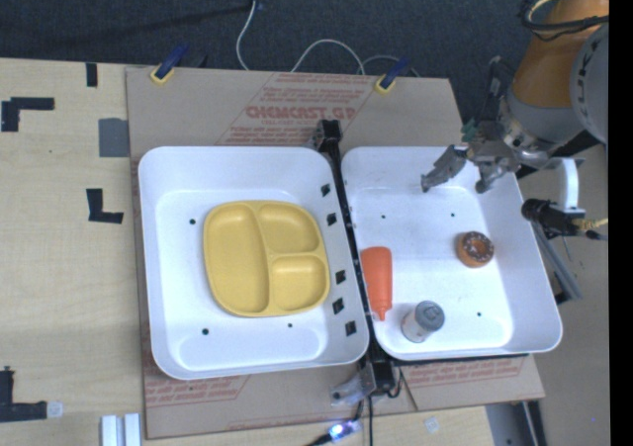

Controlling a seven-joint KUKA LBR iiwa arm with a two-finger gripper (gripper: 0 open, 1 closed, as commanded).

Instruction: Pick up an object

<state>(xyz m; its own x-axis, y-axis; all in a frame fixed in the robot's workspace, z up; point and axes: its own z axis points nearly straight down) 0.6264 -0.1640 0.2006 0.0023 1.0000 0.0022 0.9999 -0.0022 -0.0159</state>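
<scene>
Table (59,236) pale wood under cardboard, dark carpet beyond | left bin (158,172) with yellow divided plate (265,258) | right bin (524,320) with orange bottle (377,279), donut (475,249), grey cap (426,318) (all untouched) | pincer (458,173) spread, ungrasping, above right bin's far edge.

White bins (168,187). Yellow tray (265,258). Orange bottle (377,279). Brown donut (475,249) with speckled icing. Grey cap (428,316) at the bottle's 4 o'clock. Tan cardboard (287,113), red print. Grey gripper (461,172).
</scene>
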